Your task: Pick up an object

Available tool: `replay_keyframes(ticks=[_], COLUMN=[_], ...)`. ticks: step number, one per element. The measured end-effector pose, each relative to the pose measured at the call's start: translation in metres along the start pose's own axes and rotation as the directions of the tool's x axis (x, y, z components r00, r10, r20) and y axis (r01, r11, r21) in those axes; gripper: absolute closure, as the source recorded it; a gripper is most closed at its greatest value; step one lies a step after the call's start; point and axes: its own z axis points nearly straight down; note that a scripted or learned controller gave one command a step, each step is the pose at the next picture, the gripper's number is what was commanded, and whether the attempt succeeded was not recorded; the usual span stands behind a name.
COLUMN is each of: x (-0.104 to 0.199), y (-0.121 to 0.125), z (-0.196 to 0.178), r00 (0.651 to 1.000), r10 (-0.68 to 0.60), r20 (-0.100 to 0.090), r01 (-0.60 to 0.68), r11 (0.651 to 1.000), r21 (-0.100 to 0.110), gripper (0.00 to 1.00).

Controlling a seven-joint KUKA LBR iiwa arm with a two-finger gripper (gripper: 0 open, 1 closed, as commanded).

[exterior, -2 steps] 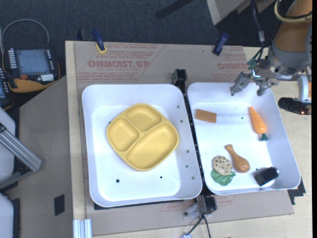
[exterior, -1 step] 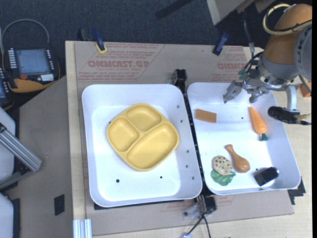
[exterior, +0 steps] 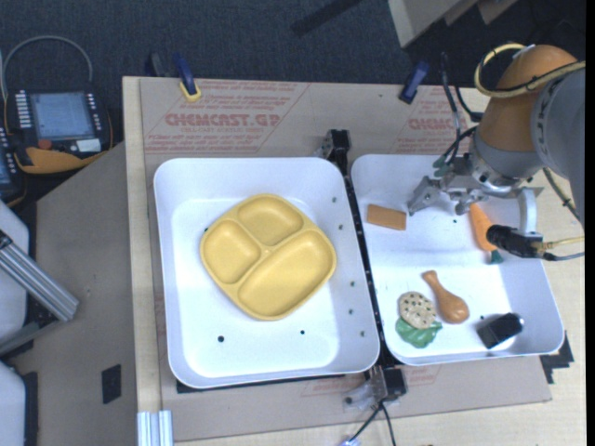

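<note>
We read this as the approach step: the arm (exterior: 521,100) reaches in over the far edge of the right bin (exterior: 535,291), and the gripper (exterior: 444,191) hangs low above that bin's far half with nothing between its fingers (exterior: 420,196), which stand spread apart, so we take it as open and empty. No object has been picked yet. The candidates all lie in the right bin: a small tan block (exterior: 386,217) near the bin's left wall, just beside the gripper; an orange carrot (exterior: 481,228) toward the right wall, partly under the wrist hardware; a brown drumstick (exterior: 445,297) near the middle; a round cookie (exterior: 416,309) resting on a green leaf (exterior: 419,333) toward the near edge; and a black piece (exterior: 499,329) in the near right corner. The left bin (exterior: 186,342) carries a yellow divided plate (exterior: 269,255), well apart from the gripper. We judge the tan block the likeliest target, being closest. The next move calls for centring the open fingers over one object, turning the wrist to match its narrow side, lowering until the fingers straddle it, then closing and lifting; the block sits near the wall, so we would mind that clearance
</note>
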Motion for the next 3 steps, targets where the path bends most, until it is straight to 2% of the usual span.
replay_keyframes(ticks=[1,2,3], x=[0.0,-0.006,-0.005], y=[0.002,0.0,0.011], z=[-0.015,-0.061,-0.113], r00=[1.0,1.0,1.0], r10=[-0.001,0.0,-0.002], r20=[0.002,0.004,0.004], r01=[0.001,0.0,0.002], r11=[1.0,1.0,1.0], r21=[-0.008,-0.012,-0.014], gripper=[1.0,1.0,1.0])
